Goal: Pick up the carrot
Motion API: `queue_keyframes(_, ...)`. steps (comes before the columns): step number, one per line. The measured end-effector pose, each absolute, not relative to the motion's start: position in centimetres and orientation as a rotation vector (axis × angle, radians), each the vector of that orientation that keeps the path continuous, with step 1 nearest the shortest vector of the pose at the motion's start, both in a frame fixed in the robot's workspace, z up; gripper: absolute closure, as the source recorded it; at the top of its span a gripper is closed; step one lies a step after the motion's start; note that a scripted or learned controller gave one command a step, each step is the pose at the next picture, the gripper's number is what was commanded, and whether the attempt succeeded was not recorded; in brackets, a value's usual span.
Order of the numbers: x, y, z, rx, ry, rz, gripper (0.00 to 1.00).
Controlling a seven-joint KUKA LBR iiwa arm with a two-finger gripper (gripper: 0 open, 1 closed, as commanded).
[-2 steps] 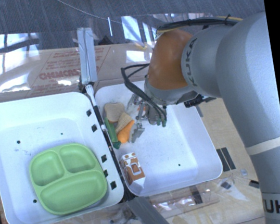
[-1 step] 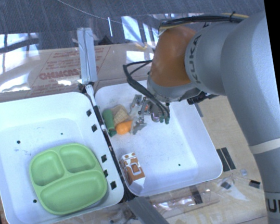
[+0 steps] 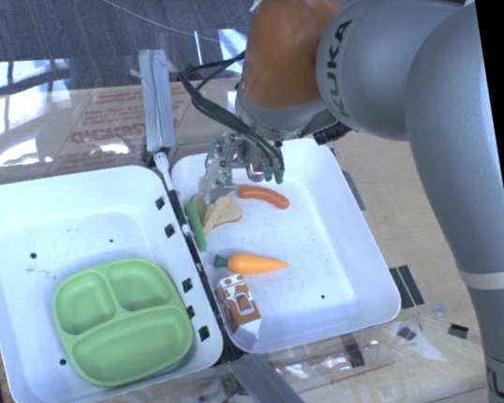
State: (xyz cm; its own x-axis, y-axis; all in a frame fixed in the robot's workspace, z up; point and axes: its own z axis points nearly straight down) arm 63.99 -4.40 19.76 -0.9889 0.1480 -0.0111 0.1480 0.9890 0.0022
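You are looking down on a wooden bench (image 3: 408, 228) covered with clear plastic sheeting, with dark carpet at the top of the view. Two shallow white bins sit side by side. The left bin (image 3: 11, 234) holds a green divided plate (image 3: 119, 319). The right bin (image 3: 348, 266) holds the carrot (image 3: 255, 263), lying on its side near the bin's middle, orange with a small green top pointing left. Just below it, near the bin's left front corner, sits a small brown-and-white carton (image 3: 239, 303). Above the carrot lie a sausage (image 3: 263, 196), a slice of toast (image 3: 222, 213) and a green vegetable (image 3: 196, 224) against the left wall. Your arm enters from the right, and its gripper (image 3: 229, 173) hangs over the far part of the right bin, just above the toast and well apart from the carrot. You cannot tell from here how its two prongs are set, and nothing is visibly held
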Motion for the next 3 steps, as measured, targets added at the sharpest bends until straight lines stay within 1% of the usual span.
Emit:
queue_keyframes(1,64.4,-3.2,22.9,-0.331,3.119,0.000,1.00)
queue_keyframes(2,64.5,-3.0,24.1,-0.337,3.112,-0.001,1.00)
queue_keyframes(3,65.7,-0.8,19.9,-0.646,3.075,0.002,1.00)
